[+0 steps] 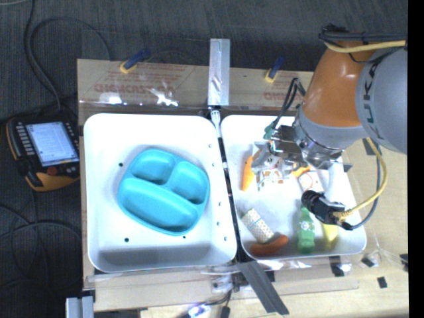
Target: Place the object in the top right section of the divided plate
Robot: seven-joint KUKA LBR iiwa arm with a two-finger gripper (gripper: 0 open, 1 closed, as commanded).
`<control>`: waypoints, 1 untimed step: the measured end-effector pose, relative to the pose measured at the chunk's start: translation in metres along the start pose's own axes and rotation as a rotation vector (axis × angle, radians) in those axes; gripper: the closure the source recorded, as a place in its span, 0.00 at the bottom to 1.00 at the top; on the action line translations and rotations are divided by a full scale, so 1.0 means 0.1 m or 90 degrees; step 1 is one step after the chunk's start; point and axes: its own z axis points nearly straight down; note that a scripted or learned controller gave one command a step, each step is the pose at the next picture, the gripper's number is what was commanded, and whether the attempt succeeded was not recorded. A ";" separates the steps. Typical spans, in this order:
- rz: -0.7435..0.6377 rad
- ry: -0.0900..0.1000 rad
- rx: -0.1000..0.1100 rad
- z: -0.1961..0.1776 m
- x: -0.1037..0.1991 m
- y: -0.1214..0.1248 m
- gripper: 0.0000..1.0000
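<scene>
A blue divided plate [165,189] lies tilted in the left bin [106,244], its three sections bare. My gripper [273,167] hangs low over the upper middle of the right bin [351,244], just right of an orange carrot-like piece [246,171] near the bin's left wall. A small white and orange bit shows under the gripper, too cluttered to tell what it is. The arm's orange wrist band [334,85] covers the bin's far right corner.
Along the right bin's front lie a patterned white cylinder [257,224], a red-orange sausage shape [268,245], a green bottle [305,228] and a yellow piece [329,234]. A teach pendant [43,148] sits off the bench at left. A metal divider strip [219,71] stands behind the bins.
</scene>
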 end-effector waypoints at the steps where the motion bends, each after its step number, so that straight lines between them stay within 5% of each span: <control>1: -0.241 0.002 0.000 0.25 -0.29 -0.26 1.00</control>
